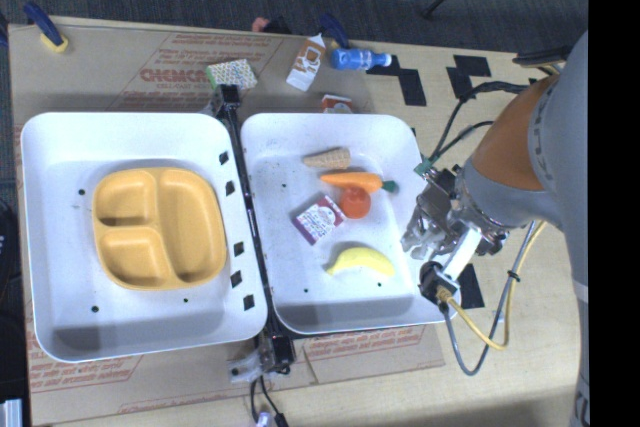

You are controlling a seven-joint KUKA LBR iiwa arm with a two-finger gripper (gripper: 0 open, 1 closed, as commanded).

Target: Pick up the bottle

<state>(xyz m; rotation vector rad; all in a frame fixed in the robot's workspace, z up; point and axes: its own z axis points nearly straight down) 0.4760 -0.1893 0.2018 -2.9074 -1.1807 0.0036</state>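
A small blue bottle (357, 59) lies on its side on the cardboard behind the right bin (262, 215), outside it. My gripper (432, 257) hangs over that bin's right rim, near the front right corner, far from the bottle. It is just right of a yellow banana (361, 261). I see nothing held in it.
The right bin also holds a carrot (352, 181), a red tomato (355, 203), a purple packet (318, 218) and a tan biscuit (327, 158). A yellow divided plate (158, 225) sits in the left bin (45, 215). A small carton (305, 63) and a green packet (232, 73) lie near the bottle.
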